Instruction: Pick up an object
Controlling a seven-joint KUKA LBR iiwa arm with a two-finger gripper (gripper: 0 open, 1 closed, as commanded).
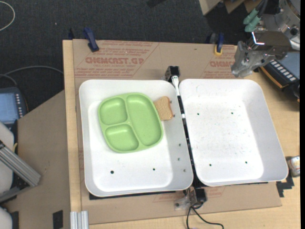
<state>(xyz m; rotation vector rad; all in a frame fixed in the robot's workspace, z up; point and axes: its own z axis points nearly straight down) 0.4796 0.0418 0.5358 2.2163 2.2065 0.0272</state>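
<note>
Camera view, looking down at a slant: the gripper (244, 61) hangs at the upper right, above the far right corner of the right bin (267, 128), its grey metal body angled down and to the left; whether it is open or closed cannot be told from here, and nothing is seen in its grasp. Behind it, the arm (286, 18) enters from the right edge, a cluster of metal fittings and a green connector at the wrist.

Two shallow white plastic bins with rounded corners sit side by side on a brown cardboard sheet (119, 56) printed with red lettering. The left bin (90, 128) holds a light green plate (129, 122), smooth and rounded, divided into three compartments and turned at a slight angle. Touching the plate's upper right rim lies a small tan cracker (164, 108), roughly rectangular with a grainy surface, resting flat on the bin floor near the wall that meets the right bin. The gripper is well apart from both.

The right bin's floor is flecked with fine dark specks and a few small dark dots. A black clip (172, 72) sits at the far end of the seam between the bins. A blue clamp (90, 38) and a yellow clamp (219, 46) grip the sheet's far edge.
</note>
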